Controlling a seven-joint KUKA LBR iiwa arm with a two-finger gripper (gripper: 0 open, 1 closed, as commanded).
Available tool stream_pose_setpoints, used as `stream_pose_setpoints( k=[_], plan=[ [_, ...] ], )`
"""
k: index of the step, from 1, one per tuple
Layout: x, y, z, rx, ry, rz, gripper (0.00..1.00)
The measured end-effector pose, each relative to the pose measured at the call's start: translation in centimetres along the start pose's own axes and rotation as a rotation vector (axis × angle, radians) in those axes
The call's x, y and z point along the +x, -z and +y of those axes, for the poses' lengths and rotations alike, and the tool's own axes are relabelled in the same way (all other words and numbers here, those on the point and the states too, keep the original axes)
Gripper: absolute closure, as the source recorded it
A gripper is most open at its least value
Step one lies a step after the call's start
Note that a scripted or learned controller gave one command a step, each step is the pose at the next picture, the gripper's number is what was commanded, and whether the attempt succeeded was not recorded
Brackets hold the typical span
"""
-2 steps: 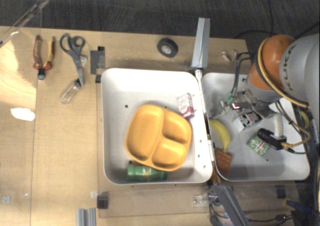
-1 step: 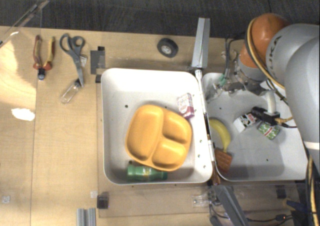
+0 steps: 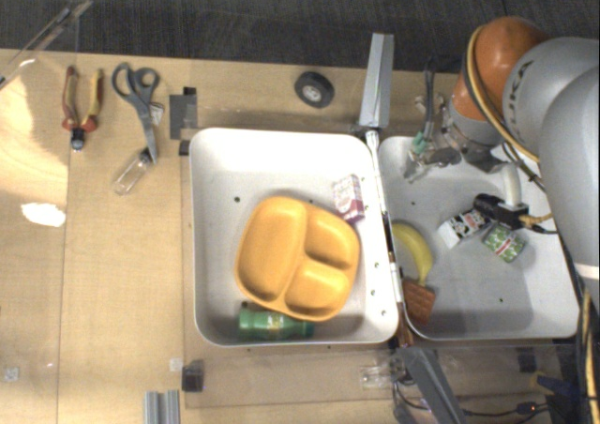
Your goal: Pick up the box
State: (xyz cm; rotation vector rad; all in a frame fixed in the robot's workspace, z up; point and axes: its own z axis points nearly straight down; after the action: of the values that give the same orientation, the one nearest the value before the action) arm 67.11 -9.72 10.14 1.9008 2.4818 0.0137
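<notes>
A small pink and white box (image 3: pixel 348 195) lies in the left bin (image 3: pixel 216 225), near its right wall and just above the yellow plate. My gripper (image 3: pixel 424 156) hangs over the far left corner of the right bin (image 3: pixel 553 310), right of that box and across the wall between the bins. I see nothing between its fingers. A small white and black carton (image 3: pixel 462 225) and a green and white packet (image 3: pixel 503 244) lie in the right bin, below and right of the gripper.
A yellow divided plate (image 3: pixel 298 258) fills the middle of the left bin, with a green bottle (image 3: pixel 272 324) at its front edge. A banana (image 3: pixel 414 251) and a brown item (image 3: pixel 419 301) lie along the right bin's left wall. Scissors (image 3: pixel 141 108), pliers (image 3: pixel 80 103) and a tape roll (image 3: pixel 314 89) rest on the bench.
</notes>
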Motion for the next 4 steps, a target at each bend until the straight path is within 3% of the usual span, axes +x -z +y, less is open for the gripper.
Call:
stream_pose_setpoints(
  k=[1, 2, 3, 4],
  plan=[
    [-4.9, 11.0, -4.8, 0.009, -0.189, 0.002, 1.00],
    [-9.8, 23.6, -5.3, 0.011, -0.346, 0.001, 1.00],
    [-4.7, 21.7, -5.5, 0.015, -0.585, 0.001, 1.00],
    [-1.0, 22.0, -6.5, 0.015, -0.950, -0.002, 1.00]
  ],
)
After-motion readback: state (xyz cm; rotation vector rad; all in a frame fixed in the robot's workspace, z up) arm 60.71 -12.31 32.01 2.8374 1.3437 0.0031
